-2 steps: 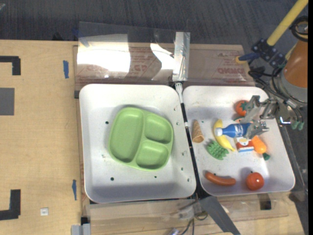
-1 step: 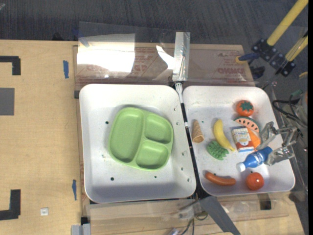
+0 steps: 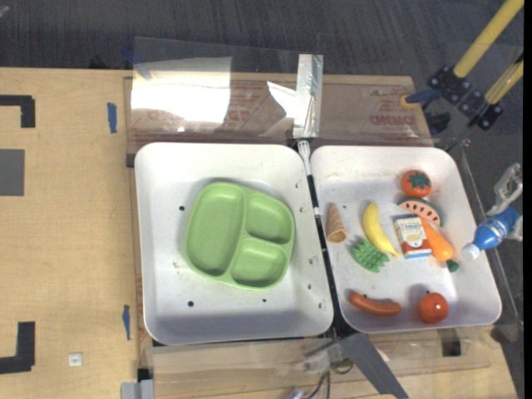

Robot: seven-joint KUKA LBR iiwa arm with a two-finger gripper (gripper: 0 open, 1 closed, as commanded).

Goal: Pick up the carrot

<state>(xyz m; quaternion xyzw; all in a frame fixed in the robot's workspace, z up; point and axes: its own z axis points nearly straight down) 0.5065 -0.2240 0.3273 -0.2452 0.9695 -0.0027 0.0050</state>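
Presumably the arm comes in from the right, as the rig has it; whether the fingers are apart or together cannot be told from this view, so the approach has to be judged from the carrot's side alone.

Nearest that right side, a blue and white bottle [image 3: 488, 233] lies at the right bin's [image 3: 478, 302] right rim. Just inward of it is the carrot [image 3: 437, 241], in the right half of this bin. Its long axis runs on a slant, from upper left to lower right in the picture, with the green top at the lower right end, pointing towards the bottle. Fingers closing across the slant, not along it, would suit it best.

The crowding matters. A small carton [image 3: 411, 237] lies against the carrot's left flank, apparently touching, and a watermelon slice [image 3: 420, 209] sits just above its upper end. The right flank looks freer. A finger coming down on the left side could land on the carton.

Further out lie a banana [image 3: 378, 229] and a sausage [image 3: 374, 304]. The left bin [image 3: 158, 289] holds a green plate [image 3: 241, 235].
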